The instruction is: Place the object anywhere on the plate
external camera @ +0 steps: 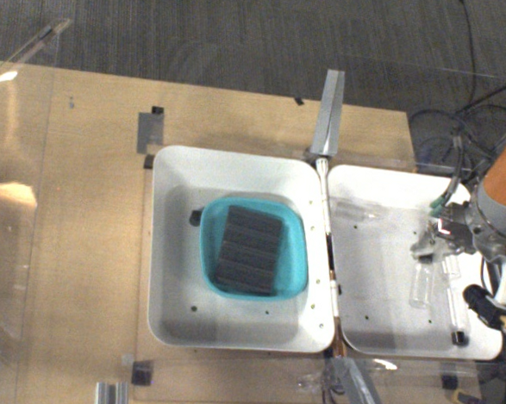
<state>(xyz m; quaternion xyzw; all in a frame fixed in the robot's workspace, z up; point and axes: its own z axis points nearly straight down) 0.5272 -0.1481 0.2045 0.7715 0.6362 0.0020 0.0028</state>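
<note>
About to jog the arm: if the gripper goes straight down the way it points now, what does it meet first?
Probably the bare floor of the right bin. The gripper hangs over it, well right of the teal plate and dark object. Depth is unclear.

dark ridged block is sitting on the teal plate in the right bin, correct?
Wrong bin. The camera view shows the dark ridged block on the teal plate in the left bin, not the right bin.

The arm (505,184) reaches in from the right, its gripper (428,269) pointing down.
</note>
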